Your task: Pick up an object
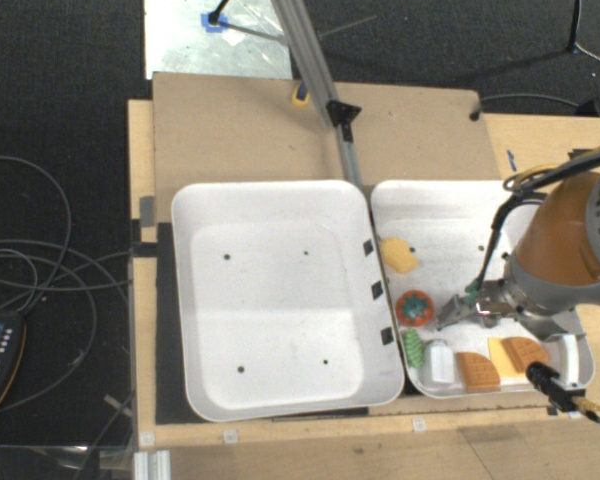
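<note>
The right bin (440, 208) holds several small objects along its left and front sides. A yellow rounded piece (399, 256) lies by the left wall. Below it sits a red round object with a teal middle (414, 307). A green ridged piece (412, 348) and a white block (439, 362) lie at the front left corner. An orange waffled square (477, 370) and a yellow-and-orange slab (515, 354) rest along the front wall. My gripper (460, 311) hangs low over the bin, just right of the red object, pointing left toward it.
The left bin (270, 298) is a large white tray with a few small dark dots on its floor. A grey pole (315, 63) slants across the cardboard bench top behind the bins. Black clips (376, 288) line the seam between the bins.
</note>
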Controlling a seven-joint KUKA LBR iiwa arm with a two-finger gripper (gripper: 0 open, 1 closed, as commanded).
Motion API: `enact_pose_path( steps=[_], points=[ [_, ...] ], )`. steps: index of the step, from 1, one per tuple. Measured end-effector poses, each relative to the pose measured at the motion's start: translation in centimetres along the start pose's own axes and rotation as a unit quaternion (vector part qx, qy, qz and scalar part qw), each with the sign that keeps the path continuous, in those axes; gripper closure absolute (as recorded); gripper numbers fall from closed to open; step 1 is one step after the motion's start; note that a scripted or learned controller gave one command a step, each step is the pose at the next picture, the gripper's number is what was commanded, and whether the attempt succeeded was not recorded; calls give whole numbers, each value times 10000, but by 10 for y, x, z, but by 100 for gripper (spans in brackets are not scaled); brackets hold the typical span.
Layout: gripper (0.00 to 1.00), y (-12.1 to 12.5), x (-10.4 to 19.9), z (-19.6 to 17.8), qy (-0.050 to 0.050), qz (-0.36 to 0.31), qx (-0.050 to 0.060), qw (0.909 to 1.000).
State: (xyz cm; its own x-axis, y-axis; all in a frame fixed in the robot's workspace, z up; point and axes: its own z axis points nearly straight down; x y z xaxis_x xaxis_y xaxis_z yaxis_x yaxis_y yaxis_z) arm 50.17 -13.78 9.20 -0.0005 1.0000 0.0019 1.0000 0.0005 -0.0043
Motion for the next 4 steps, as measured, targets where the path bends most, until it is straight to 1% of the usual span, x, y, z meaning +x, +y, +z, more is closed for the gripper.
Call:
enact_pose_path(
  steps=[1,2,3,4],
  points=[
    [100,2,-1,-13,-9,0,-34,10000],
    [100,5,10,-66,-16,-28,-57,10000],
    [100,14,14,-126,-19,-32,-66,10000],
    [100,15,14,-118,-13,-26,-29,10000]
  ],
)
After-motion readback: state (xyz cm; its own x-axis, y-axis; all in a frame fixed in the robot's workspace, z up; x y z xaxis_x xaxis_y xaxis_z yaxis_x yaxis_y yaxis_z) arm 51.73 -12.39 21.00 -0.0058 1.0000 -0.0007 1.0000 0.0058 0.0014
